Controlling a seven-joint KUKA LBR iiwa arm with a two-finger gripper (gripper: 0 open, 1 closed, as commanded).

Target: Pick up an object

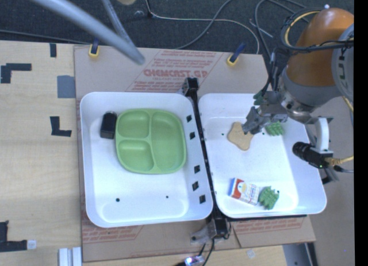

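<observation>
You are looking down at a slant on a table (34, 144) that carries two shallow white bins side by side. The grey arm (322, 52), with its orange band, reaches in from the right and ends over the upper part of the right bin (299, 201).

The left bin (95, 201) holds a green divided plate (150, 141), with a small black block (108, 125) touching the plate's left edge.

In the right bin, the hand (257, 122) hangs just over a flat tan piece (240, 136), shaped somewhat like a biscuit, lying near the bin's upper left. You cannot tell from here whether the hand is spread or pressed together, and nothing is seen pinched in it. A small green knobbly toy (275, 128) sits just right of the hand. Near the bin's front edge lie a little white and red carton (244, 191) and, touching its right end, another green knobbly toy (268, 197).

The tan piece is the likely target. It looks thin, light and probably stiff, lying flat, so expect little edge to catch; take it across its narrow middle. The carton, boxy and light, would offer firmer flat sides
</observation>
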